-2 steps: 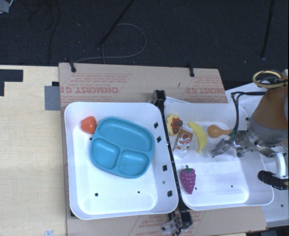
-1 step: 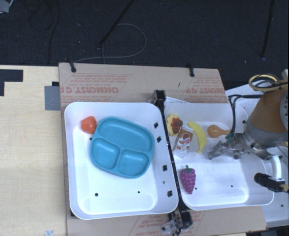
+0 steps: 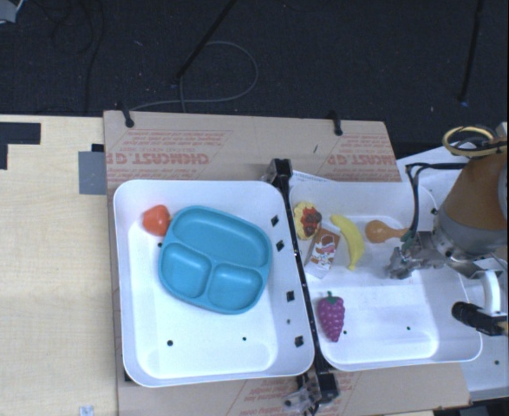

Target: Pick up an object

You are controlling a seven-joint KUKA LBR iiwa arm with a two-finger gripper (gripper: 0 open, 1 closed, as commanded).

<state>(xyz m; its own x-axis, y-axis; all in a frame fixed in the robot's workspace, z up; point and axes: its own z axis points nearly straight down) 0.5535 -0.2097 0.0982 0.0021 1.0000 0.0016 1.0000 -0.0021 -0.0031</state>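
Two white bins side by side on a cardboard sheet over the tabletop [image 3: 37, 276]. Left bin [image 3: 150, 354] mostly taken by a blue divided plate [image 3: 215, 258], with a red-orange tomato [image 3: 156, 220] tucked at its upper-left corner; bare floor along the lower edge. Right bin [image 3: 384, 354] crowded along its left and upper part: a yellow-red toy [image 3: 307, 218], small carton [image 3: 324, 251], banana [image 3: 350, 239], an orange spoon-shaped thing [image 3: 382, 230], purple grapes [image 3: 330, 315] lower left near the divider. Wide open floor at lower right. Gripper [image 3: 401, 263] low inside the right bin's right half, just below the orange thing, apart from the banana. Fingers blurred and small; cannot tell whether apart or together, nothing visibly between them.
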